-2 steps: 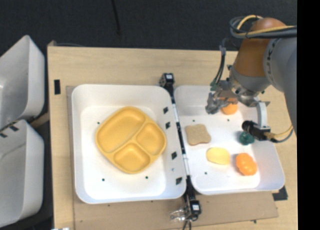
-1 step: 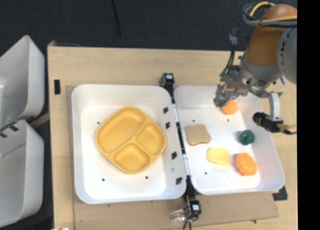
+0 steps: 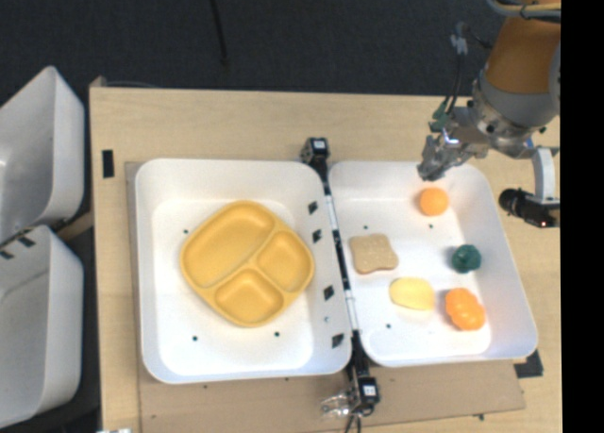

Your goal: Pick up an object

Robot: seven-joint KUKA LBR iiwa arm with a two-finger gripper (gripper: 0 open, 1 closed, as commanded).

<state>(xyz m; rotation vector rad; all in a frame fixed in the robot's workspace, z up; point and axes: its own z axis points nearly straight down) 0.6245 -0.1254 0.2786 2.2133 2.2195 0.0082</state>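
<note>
While the hand (image 3: 432, 169) hangs above it, grip unreadable, the small orange ball (image 3: 434, 201) looks light, rigid, slippery; pinch across its middle.

Place: a robotics lab or test cell, not a home.
Bench: a plain wooden bench (image 3: 113, 233) bearing two shallow white bins (image 3: 151, 327) clipped side by side.
Machine: an industrial arm (image 3: 514, 63) with an orange band reaching in.
Props: toy food, a yellow divided plate (image 3: 247, 261), a bread slice (image 3: 374, 254).
Surroundings: dark floor (image 3: 283, 16), white moulded panels (image 3: 38, 158) alongside.
</note>
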